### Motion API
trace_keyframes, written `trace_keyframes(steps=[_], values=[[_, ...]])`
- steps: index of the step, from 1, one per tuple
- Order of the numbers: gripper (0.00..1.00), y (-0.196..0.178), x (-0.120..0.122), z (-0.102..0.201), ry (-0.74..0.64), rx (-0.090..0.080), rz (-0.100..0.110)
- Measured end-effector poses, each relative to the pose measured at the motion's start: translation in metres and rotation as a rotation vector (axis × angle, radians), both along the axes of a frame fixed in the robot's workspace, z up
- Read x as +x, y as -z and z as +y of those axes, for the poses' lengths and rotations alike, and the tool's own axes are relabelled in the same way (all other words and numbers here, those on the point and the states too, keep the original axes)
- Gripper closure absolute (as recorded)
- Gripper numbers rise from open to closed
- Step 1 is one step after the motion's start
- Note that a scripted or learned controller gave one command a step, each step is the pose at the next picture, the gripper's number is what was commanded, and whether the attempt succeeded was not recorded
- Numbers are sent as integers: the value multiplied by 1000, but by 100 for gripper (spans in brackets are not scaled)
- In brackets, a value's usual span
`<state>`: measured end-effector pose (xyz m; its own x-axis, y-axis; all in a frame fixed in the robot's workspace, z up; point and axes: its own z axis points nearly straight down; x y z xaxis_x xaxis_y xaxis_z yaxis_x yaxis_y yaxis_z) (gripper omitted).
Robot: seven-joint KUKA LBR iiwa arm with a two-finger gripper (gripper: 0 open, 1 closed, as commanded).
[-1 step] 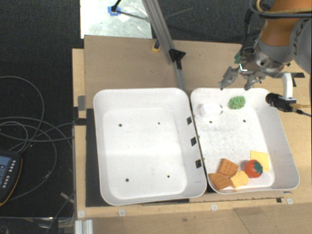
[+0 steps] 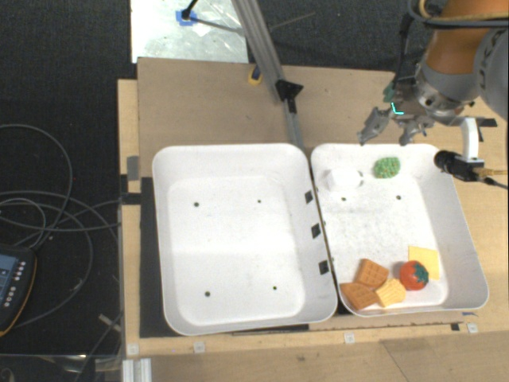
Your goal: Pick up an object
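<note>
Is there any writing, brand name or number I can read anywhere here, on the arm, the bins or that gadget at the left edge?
No text is readable.
Handheld device at the left edge: its screen and buttons are too small and blurred to read.
Arm's gripper: a small teal light, no legible marking.
Two white bins: dark dots and clips, no lettering.

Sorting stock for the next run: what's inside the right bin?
The right bin holds a green lump, a white round piece, two waffles, a cracker, a yellow block and a tomato. Anything beneath the overlapping waffles is hidden.
</note>
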<state>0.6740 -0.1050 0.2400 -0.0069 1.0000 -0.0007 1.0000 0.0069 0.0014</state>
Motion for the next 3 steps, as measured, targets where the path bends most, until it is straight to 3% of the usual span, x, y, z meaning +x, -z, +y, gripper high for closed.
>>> trace_keyframes(steps=[3], values=[[0, 151, 3, 11, 0, 0, 3]])
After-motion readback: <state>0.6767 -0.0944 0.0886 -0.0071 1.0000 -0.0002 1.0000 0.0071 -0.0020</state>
